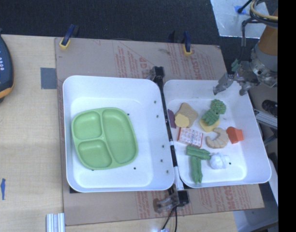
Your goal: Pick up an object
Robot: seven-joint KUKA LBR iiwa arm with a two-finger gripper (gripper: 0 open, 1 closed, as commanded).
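My gripper [232,87] hangs over the far right corner of the right bin [258,170], open with nothing between its fingers. Just below it lies a green broccoli [217,106], with a second green floret on a yellow piece [209,119]. Further into the bin are a tan bread-like piece [185,114], a purple sliver [170,118], a red-and-white packet [190,137], a tan curved piece [217,139], an orange-red block [235,134], two green vegetables [196,161] and a white ball [216,162].
The left bin [75,88] holds a light green divided plate [104,138]. A black hinge strip [166,129] runs between the bins. A handheld controller [0,66] sits at the far left of the bench. Clamps [186,47] pin the cardboard at the back.
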